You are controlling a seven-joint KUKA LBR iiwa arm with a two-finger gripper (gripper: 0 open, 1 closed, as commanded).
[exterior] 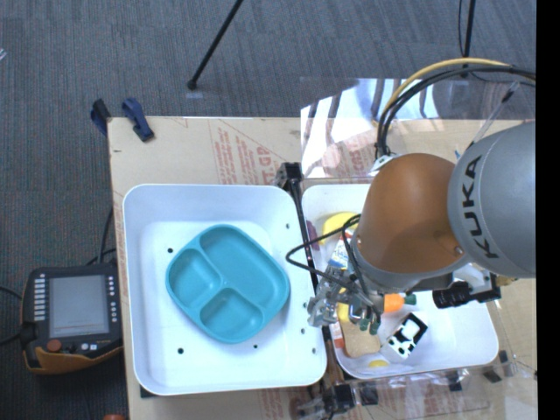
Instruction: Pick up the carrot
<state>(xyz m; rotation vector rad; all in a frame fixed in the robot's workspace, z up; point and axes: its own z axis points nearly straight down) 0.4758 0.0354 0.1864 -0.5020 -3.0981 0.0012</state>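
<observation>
A: hand [350,309] state?
B: low in the right bin [477,344], near its left wall. Grip unclear, can't tell.
A: carrot [394,302]?
B: orange bit just right of the hand, same bin. Blue divided plate [227,282] sits in the left bin [149,226].

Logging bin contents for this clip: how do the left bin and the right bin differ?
The left bin lies fully in view and holds one blue divided plate; the right bin is largely covered by the arm and its hand. The right bin shows several small items, including something yellow. Both are shallow and white.
</observation>
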